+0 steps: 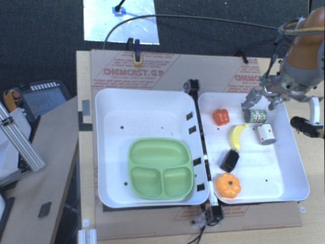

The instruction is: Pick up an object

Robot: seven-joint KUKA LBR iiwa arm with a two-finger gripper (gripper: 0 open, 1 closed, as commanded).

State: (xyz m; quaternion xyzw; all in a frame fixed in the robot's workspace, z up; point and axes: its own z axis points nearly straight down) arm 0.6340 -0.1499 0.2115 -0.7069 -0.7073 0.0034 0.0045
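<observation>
The right bin (pixel 292 179) holds several objects. A small can with a green label (pixel 256 117) lies near its far side, with a white cylinder (pixel 265 134) just in front of it. A yellow banana (pixel 236 136), a red pepper (pixel 220 117), a black block (pixel 229 160) and an orange pumpkin (pixel 228 185) lie further left and forward. My gripper (pixel 261 101) hangs just behind and above the can, open, its two fingers spread apart and nothing between them.
The left bin (pixel 117 111) holds a green divided plate (pixel 161 168). A black divider strip (pixel 199 136) runs between the bins. A pendant (pixel 43 101) and an aluminium bar (pixel 20 141) lie on the side table at left.
</observation>
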